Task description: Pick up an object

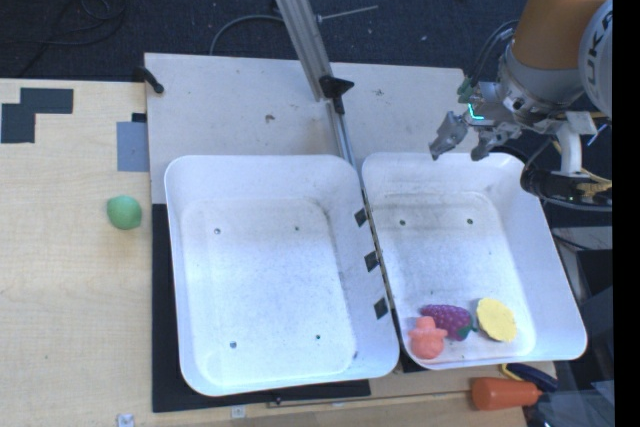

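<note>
Three small objects lie in the near corner of the right bin (540, 255): a purple grape bunch (447, 318), an orange-pink toy (428, 339) just in front of it, and a yellow round piece (496, 319) to their right. My gripper (462, 141) hangs over the far rim of the right bin, well away from those objects. Its two fingers stand apart with nothing between them. The arm's orange band (565, 10) rises above it at the right.
The left bin (200, 205) stands beside the right one, with black clips on the shared rim. A green ball (124, 212) rests on the wooden bench at the left. An orange object (505, 392) lies outside the right bin's near edge. A metal rail (305, 25) slants behind the bins.
</note>
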